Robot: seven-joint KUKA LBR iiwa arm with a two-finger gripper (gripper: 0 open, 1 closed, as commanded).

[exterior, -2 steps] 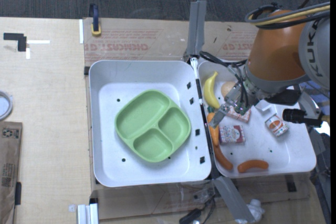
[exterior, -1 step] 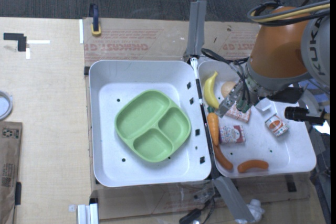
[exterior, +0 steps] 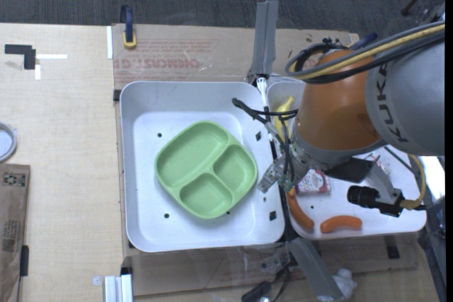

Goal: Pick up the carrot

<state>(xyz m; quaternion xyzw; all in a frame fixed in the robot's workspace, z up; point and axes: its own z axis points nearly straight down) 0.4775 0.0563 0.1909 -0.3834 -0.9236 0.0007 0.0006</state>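
The jaws' spread cannot be told beneath the wrist, yet the gripper (exterior: 277,177) hangs just beside the carrot (exterior: 300,214), which lies lengthwise along the right bin's (exterior: 407,221) near-left wall.

The grey arm (exterior: 368,102) hung over the right bin (exterior: 410,221), where a carrot (exterior: 299,214) lay; a green divided plate (exterior: 206,170) sat in the left bin (exterior: 141,173).
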